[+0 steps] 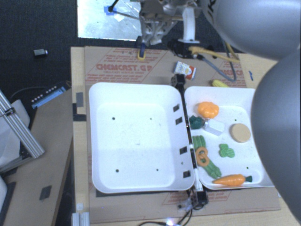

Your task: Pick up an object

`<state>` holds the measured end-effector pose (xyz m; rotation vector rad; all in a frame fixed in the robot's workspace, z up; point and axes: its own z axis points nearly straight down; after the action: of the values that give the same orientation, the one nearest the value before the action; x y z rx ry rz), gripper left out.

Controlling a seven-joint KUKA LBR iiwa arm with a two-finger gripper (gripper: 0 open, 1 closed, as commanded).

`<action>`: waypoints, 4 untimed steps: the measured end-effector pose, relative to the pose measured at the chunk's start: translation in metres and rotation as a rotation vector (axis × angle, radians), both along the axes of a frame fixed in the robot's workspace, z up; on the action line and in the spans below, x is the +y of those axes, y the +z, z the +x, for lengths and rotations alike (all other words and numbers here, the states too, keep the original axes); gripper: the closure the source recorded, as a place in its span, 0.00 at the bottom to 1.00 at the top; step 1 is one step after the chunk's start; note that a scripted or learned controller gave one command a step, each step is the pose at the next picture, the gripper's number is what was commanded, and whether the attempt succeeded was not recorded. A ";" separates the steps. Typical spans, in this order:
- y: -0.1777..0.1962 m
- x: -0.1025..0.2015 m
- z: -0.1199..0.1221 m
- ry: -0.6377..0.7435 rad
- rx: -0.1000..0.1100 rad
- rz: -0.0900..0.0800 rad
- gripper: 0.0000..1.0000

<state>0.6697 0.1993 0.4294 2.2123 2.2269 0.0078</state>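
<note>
Okay, I see the arm (pixel 263 27) sweeping in from the right, its gripper (pixel 151 36) hanging high beyond the left bin (pixel 136 93); fingers narrow, holding nothing I can see. The toys, orange (pixel 208 109) and carrot (pixel 230 179) among them, sit in the right bin (pixel 235 98).

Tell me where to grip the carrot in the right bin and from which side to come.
Grip the carrot across its thick orange middle, coming straight down from above. It lies flat along the bin's near wall, so the fingers should close across its width, clear of that wall.

Toy foods (pixel 208 110) in right bin (pixel 244 97), tool (pixel 151 37) above.
</note>
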 end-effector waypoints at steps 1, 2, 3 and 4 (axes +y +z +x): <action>0.010 0.027 -0.001 0.001 0.002 0.000 1.00; 0.022 0.035 -0.001 -0.001 0.002 -0.001 1.00; 0.051 0.035 -0.001 -0.001 0.001 -0.001 1.00; 0.068 0.035 -0.001 0.000 0.001 -0.001 1.00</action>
<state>0.6683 0.2342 0.4979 2.2125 2.2268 0.0057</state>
